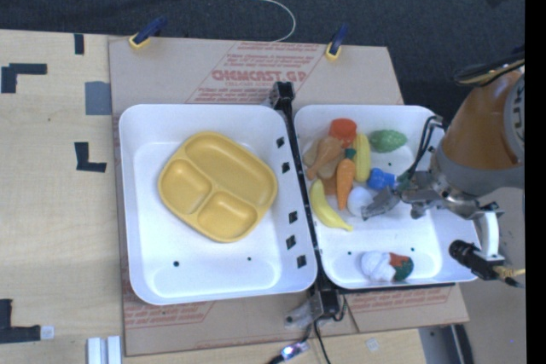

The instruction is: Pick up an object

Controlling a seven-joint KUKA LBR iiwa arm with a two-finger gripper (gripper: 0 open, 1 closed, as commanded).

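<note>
The right bin [426, 268] holds several toy foods. Among them are an orange-red piece [343, 129], a green piece [388, 139], a brown piece [324, 153], an orange carrot [345, 179], a small blue piece [380, 179] and a yellow banana [327, 207]. A white piece [357, 199] lies just right of the carrot. My gripper [380, 205] hangs low over the middle of this bin, its tip beside the white piece and just below the blue one. A white, red and green cluster [386, 266] lies near the bin's front wall.
A yellow divided plate [217, 183] lies in the left bin [141, 268]. The grey arm with its orange band [478, 136] reaches over the right bin's right wall. Clips [147, 31] hold the cardboard under the bins at the back.
</note>
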